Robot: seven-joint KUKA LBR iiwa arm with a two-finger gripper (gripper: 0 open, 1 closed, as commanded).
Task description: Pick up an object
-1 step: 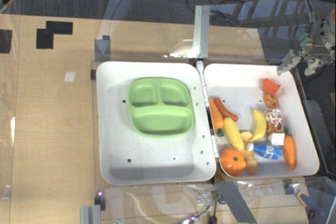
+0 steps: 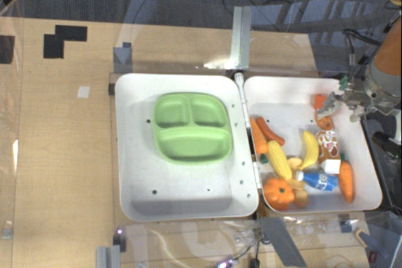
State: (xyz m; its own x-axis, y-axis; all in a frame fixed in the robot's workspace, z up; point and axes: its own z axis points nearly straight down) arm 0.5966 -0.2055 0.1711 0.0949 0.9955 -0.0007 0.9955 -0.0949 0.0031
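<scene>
The right bin holds a heap of toy food: a corn cob, a banana, an orange pumpkin, a carrot, a blue can, a red sausage-like piece, a patterned packet and a white cube. A small red-orange piece and a round brown piece lie at the bin's far right. My gripper hangs over that corner, open, with nothing between its fingers; its left finger is just above the red-orange piece.
The left bin holds a green divided plate. A metal divider rail runs between the bins. The arm's orange band stands at the right edge. Cables trail across the floor behind the bench.
</scene>
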